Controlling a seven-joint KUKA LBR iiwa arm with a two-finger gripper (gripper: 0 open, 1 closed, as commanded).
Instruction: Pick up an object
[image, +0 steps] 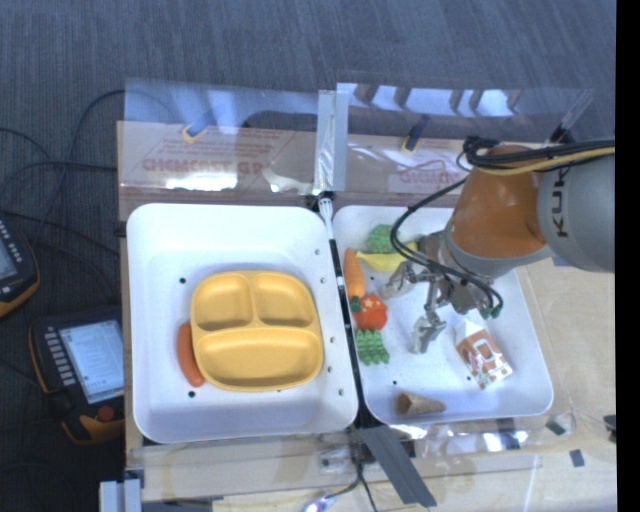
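Nearest the camera, in the right bin, a brown cone was seen lying well below the gripper. Just right of the gripper, apart from it, an orange-and-white packet lay slantwise. The fingers appeared parted, with nothing held between them.

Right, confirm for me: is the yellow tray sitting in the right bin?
No. The yellow tray lies in the left bin, with a hot dog beside it.

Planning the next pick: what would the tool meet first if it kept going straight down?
Probably the bare white floor of the right bin, under the tool, between the green block and the orange-white packet; depth is unclear.
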